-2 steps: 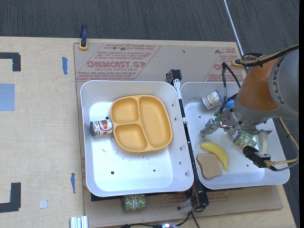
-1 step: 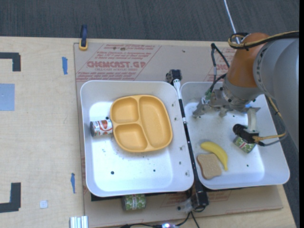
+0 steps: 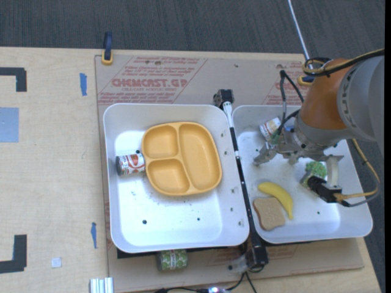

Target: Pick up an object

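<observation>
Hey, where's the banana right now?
The banana lies in the right bin, toward its front left, just above the slice of bread and below the gripper.

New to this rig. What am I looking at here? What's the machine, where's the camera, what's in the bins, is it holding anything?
One fixed camera looks down at a slant on a bench with two white bins. The grey arm with an orange band enters from the right; its end effector sits low over the right bin, with nothing visibly held. That bin holds a banana, a bread slice, something green and a small packet. The left bin holds a yellow divided plate with a small can beside it.
</observation>
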